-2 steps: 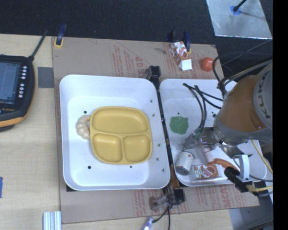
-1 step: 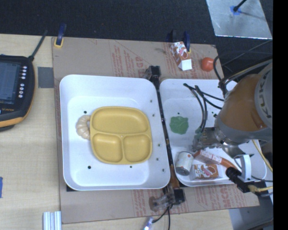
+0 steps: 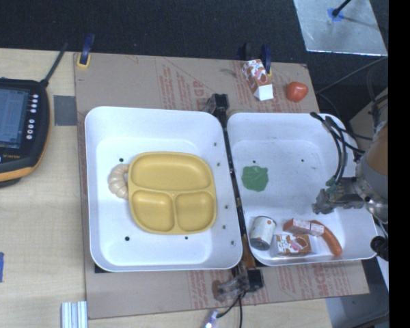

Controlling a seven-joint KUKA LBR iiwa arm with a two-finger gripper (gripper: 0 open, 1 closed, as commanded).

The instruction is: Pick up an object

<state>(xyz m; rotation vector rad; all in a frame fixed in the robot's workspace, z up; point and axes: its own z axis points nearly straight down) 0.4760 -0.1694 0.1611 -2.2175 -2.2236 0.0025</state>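
Observation:
The right bin (image 3: 287, 139) holds a flat green piece (image 3: 255, 178) near its left wall. Along its front lie a small silver can (image 3: 262, 231), a red and white packet (image 3: 290, 244) and an orange sausage (image 3: 328, 236) with a label across it. My gripper (image 3: 330, 202) hangs over the right side of this bin, just above and behind the sausage, and I see nothing in it. In the left bin (image 3: 109, 244) a yellow divided plate (image 3: 171, 191) lies flat, and a beige ridged piece (image 3: 117, 180) peeks out from its left edge.
Behind the right bin, a small red and white carton (image 3: 257, 79) and a red ball-like fruit (image 3: 297, 91) sit on the cardboard. A teach pendant (image 3: 10, 128) lies at the far left. Cables (image 3: 338, 142) loop over the right bin's far right corner.

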